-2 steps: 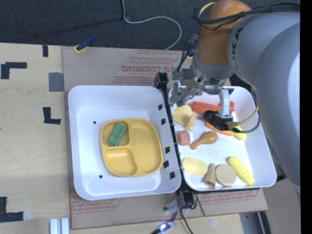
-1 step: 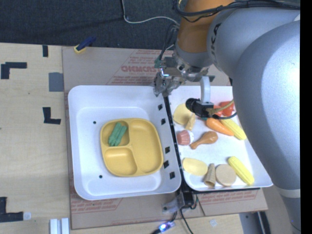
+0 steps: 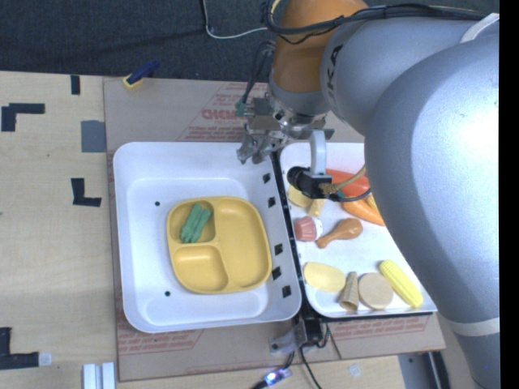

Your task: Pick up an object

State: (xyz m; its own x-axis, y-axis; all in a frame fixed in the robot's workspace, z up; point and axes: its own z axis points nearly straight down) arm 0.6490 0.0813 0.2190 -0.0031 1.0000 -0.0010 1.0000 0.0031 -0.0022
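Observation:
My gripper (image 3: 255,151) hangs over the far right corner of the left bin (image 3: 134,217), by the wall between the two bins. Its fingers stand open with nothing between them. In the left bin lies a yellow divided plate (image 3: 231,254), and a green pod-shaped toy (image 3: 195,221) rests in its far left compartment. The right bin (image 3: 381,314) holds toy food: an orange carrot (image 3: 366,210), a red piece (image 3: 347,177), a pale yellow piece (image 3: 302,202), a small pink cylinder (image 3: 306,228) and a brown drumstick (image 3: 340,232).
Near the right bin's front edge lie a yellow oval piece (image 3: 324,276), a cone (image 3: 349,292), a tan round disc (image 3: 375,290) and a corn cob (image 3: 401,282). The big grey arm (image 3: 430,136) covers the right bin's far right side. Brown cardboard (image 3: 162,112) lies under both bins.

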